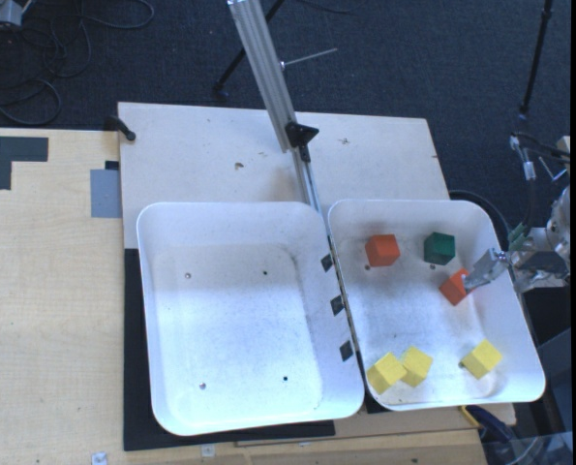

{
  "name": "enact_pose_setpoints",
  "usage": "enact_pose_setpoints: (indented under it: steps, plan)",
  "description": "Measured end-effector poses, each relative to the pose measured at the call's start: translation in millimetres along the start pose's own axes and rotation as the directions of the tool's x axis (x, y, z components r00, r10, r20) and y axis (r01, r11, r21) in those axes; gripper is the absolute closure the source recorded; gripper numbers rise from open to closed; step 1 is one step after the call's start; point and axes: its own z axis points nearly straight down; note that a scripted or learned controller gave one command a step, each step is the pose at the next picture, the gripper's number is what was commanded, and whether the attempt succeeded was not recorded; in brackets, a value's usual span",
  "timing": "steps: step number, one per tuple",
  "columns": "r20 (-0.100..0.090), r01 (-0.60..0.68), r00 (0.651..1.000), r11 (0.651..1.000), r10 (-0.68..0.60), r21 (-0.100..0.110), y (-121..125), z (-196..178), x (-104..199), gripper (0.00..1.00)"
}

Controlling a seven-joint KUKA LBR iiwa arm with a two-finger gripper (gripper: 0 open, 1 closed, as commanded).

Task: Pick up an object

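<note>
Currently the tool (483, 271) is seen at the right bin's (505, 242) right wall, reaching in from the right, its tip touching or just over a small red-orange block (452, 289). Whether that block is gripped or merely overlapped cannot be told; the tool's state is not resolved at this angle. The block lies just left of and below the tip, tilted, so no clear long axis is read.

Other candidates, all small matte cubes with crisp edges: an orange cube (382, 250) and a green cube (439, 247) further left, three yellow cubes (415, 364) along the near wall. The bins are smooth white plastic, shallow, with rounded corners. The left bin (152, 260) is well apart on the counter (210, 153).
</note>
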Motion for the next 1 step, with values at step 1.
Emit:
enact_pose_setpoints:
  steps: [1]
  plan:
    - [0.001, 0.006, 1.0, 1.0, -0.006, -0.003, -3.0, -25.1, 0.6, 0.0]
